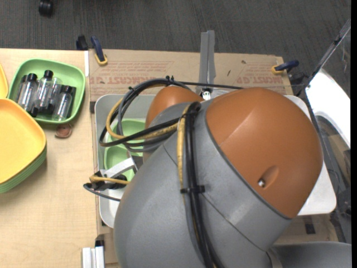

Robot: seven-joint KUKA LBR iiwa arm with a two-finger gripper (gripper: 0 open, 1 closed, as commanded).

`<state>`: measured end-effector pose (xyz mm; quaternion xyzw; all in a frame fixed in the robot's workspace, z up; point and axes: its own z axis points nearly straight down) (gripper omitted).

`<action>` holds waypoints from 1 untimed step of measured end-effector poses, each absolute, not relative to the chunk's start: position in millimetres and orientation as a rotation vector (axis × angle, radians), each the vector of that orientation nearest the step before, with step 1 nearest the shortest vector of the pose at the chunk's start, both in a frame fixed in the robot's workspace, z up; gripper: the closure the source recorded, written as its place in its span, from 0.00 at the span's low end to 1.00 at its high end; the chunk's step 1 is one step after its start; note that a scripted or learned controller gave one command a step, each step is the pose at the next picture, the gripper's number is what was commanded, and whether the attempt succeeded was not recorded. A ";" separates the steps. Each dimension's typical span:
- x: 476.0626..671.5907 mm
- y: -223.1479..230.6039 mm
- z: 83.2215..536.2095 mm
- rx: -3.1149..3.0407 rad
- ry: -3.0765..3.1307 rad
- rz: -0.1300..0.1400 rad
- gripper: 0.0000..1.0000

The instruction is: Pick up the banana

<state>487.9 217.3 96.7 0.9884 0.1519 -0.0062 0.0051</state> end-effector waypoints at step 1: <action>504.0 151.5 93.3 3.124 0.319 -0.001 1.00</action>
